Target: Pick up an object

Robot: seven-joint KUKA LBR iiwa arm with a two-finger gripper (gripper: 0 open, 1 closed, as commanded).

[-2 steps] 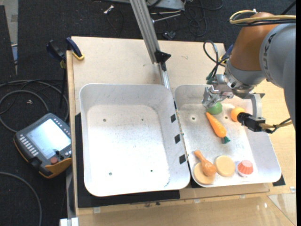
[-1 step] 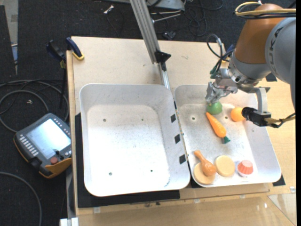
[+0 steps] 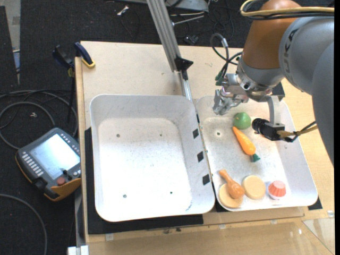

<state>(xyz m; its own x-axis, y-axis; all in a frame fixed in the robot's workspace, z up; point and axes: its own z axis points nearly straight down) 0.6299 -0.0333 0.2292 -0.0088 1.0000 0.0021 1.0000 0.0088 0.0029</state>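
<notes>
The right bin holds several toy foods. A green ball lies near its back, with an orange carrot just in front of it. Along the front edge sit a tan drumstick, a round tan disc and a small pink-and-white piece. My gripper hangs over the back left corner of this bin, left of the green ball and slightly behind it. Nothing shows held in it.
The left bin stands beside the right one. A slanted metal pole rises behind the divider between the bins. A black cable fitting hangs right of the green ball. A teach pendant lies on the floor at left.
</notes>
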